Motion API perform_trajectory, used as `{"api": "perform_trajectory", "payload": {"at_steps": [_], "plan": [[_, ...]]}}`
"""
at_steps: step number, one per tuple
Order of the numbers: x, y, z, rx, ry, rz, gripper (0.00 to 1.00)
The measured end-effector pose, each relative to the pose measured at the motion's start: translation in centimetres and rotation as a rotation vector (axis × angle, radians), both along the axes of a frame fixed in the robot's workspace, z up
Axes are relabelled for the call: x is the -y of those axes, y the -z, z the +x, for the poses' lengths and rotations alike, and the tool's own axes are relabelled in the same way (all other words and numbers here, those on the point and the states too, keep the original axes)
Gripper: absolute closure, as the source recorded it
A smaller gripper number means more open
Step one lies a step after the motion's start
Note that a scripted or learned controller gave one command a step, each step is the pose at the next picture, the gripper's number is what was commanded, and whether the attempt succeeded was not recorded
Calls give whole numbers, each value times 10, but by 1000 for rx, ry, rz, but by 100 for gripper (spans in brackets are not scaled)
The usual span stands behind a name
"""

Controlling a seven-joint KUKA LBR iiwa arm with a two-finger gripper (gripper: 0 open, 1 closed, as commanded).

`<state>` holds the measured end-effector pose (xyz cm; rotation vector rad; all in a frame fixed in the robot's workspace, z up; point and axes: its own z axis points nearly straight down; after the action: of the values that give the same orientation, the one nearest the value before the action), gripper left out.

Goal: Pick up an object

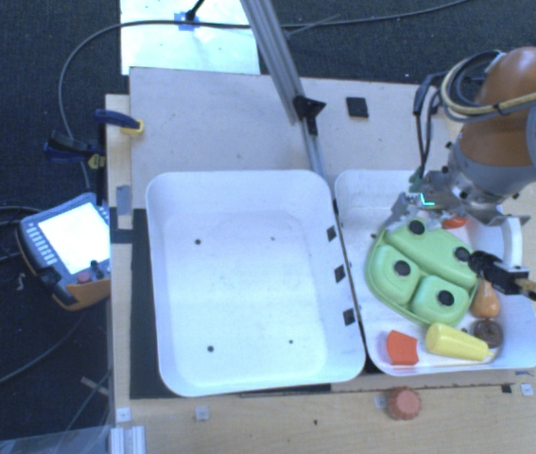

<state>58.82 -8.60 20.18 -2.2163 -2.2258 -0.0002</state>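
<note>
The right bin (357,192) holds a large light-green moulded piece with black dots (419,268). Along the bin's front side lie an orange block (401,347) and a yellow cylinder (456,341). An orange pear-shaped piece (485,300) and a small brown round piece (487,332) lie at its right side. A small red-orange piece (454,222) lies at the back, partly hidden by the arm. My gripper (435,216) hangs over the back of this bin, right above the green piece's far edge. The wrist body hides its tips.
The left bin (239,272) lies beside the right one, with black clips (340,272) along the shared rim. A slanted metal pole (277,45) crosses the back board. A teach pendant (67,249) lies off the bench at left. A brown disc (403,404) rests on the front edge.
</note>
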Motion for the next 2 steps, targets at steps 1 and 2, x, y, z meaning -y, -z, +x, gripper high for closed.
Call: {"api": "perform_trajectory", "payload": {"at_steps": [1, 2], "plan": [[0, -1, 1, 2, 0, 0, 0], [9, 47, 4, -2, 3, -1, 0]]}}
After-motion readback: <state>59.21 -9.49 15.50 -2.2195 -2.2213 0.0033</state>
